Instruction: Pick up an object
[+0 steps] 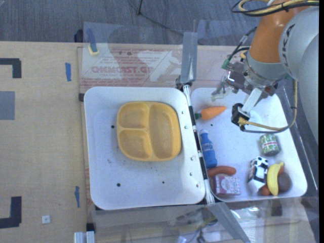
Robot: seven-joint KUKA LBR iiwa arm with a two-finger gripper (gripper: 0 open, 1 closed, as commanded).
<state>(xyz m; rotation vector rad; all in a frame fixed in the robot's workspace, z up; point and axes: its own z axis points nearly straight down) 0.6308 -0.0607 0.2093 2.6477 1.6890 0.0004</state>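
My gripper (230,103) hangs over the far part of the right bin (296,161), with its fingers spread open and nothing held between them. An orange carrot (212,112) lies just below and left of it, with its right end near the fingertips. Further along that bin lie a blue bottle (207,149), a red sausage (221,170), a pink box (227,185), a green can (269,144), a black-and-white toy (258,170) and a yellow banana (274,177) next to a brown item (285,182).
The left bin (101,176) holds a yellow divided plate (149,130). A raised divider (195,135) separates the two bins. A yellow cable (263,128) loops from the wrist over the right bin. The grey arm with its orange band (271,39) fills the upper right.
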